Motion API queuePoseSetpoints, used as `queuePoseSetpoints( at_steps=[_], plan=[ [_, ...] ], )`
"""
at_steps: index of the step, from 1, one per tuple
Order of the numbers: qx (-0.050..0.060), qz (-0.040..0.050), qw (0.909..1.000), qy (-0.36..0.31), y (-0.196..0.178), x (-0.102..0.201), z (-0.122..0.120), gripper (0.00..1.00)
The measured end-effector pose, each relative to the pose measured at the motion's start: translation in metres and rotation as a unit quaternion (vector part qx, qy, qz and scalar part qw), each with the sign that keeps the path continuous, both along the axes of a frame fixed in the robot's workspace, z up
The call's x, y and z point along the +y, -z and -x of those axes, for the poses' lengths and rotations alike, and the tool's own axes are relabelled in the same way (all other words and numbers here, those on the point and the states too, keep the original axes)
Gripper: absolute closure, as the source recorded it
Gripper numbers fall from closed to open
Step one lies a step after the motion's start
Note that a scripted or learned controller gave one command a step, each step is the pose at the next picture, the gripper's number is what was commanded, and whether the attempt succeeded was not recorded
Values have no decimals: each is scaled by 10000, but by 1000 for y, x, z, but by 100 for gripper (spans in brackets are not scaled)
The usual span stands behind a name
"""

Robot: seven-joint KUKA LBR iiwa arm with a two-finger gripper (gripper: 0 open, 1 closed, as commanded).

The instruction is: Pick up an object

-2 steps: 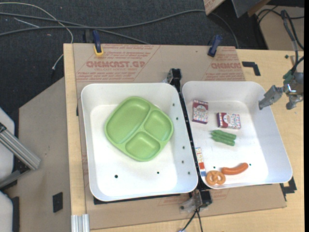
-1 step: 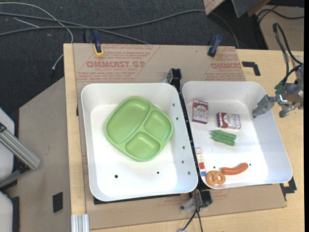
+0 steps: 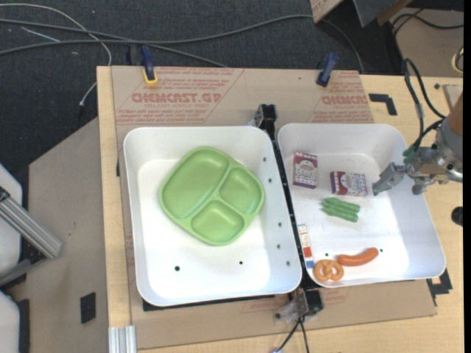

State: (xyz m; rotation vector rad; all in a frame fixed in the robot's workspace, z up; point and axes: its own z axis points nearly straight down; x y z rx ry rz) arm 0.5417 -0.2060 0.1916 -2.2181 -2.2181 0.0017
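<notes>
My gripper point(image 3: 403, 182) hangs over the right edge of the right bin point(image 3: 412, 230), with its fingers spread open and nothing between them. Just left of it lies a small maroon and white carton point(image 3: 348, 183), and a second such carton point(image 3: 305, 170) lies further left. Green bean pods point(image 3: 341, 209) rest below the cartons. An orange sausage point(image 3: 358, 257) and a pretzel point(image 3: 328, 271) sit near the bin's front edge. A narrow printed packet point(image 3: 304, 243) leans along the bin's left wall.
The left bin point(image 3: 147, 256) holds a green divided plate point(image 3: 212, 195). Clamps point(image 3: 149, 73) point(image 3: 326, 70) grip the cardboard sheet behind the bins. Cables run at the far right near the arm.
</notes>
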Motion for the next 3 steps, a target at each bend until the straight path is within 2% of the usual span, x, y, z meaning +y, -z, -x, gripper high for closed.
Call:
queuePoseSetpoints(
  at_steps=[1,2,3],
  plan=[
    [-10,3,10000,-7,55,6,-8,0],
    [-25,8,10000,-2,43,6,-8,100],
    [-55,26,10000,-6,-21,6,-11,100]
  ],
)
